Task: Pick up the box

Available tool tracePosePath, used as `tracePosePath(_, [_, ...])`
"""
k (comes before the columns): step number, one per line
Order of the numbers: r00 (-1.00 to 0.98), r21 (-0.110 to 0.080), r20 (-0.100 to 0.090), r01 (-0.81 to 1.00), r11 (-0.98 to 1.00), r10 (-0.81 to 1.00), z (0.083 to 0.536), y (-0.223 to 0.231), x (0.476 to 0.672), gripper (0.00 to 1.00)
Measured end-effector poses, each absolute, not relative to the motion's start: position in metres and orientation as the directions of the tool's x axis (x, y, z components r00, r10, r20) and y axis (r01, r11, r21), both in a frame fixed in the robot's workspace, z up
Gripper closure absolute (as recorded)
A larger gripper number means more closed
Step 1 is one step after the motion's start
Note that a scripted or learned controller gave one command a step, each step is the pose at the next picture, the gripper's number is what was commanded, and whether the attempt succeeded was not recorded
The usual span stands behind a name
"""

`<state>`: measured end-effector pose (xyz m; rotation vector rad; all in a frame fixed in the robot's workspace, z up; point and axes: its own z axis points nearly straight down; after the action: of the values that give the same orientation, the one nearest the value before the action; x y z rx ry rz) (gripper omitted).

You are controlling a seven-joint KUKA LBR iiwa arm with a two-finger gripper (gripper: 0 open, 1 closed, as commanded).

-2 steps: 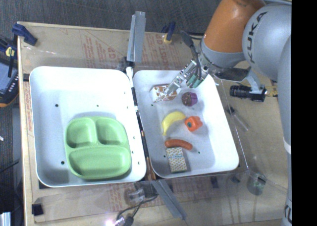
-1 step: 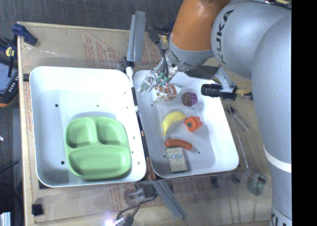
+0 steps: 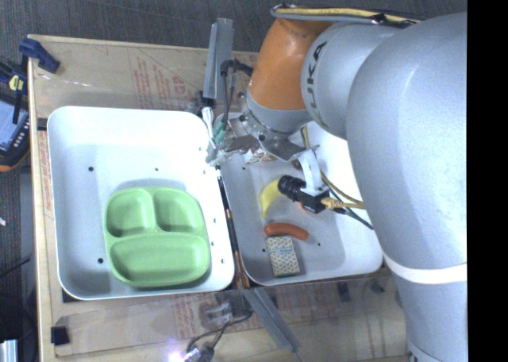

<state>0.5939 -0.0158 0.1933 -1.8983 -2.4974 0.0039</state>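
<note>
The box [image 3: 282, 256] is small, with a speckled grey-tan pattern. It lies flat near the front edge of the right bin [image 3: 333, 261]. My gripper [image 3: 225, 144] hangs over the far left corner of that bin, close to the wall between the two bins. It is well behind the box and apart from it. The grey arm with its orange band [image 3: 290, 67] covers the back and right side of the right bin.
A red-orange sausage [image 3: 286, 231] lies just behind the box, and a yellow banana [image 3: 270, 196] lies behind that. A black cable fitting [image 3: 302, 192] on the arm hangs beside the banana. The left bin [image 3: 79, 162] holds a green divided tray [image 3: 157, 236].
</note>
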Motion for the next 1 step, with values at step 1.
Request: tracePosePath(1, [-0.358,-0.003,0.002,0.934,0.358,0.934,0.1612,-0.1147,0.5869,1.00])
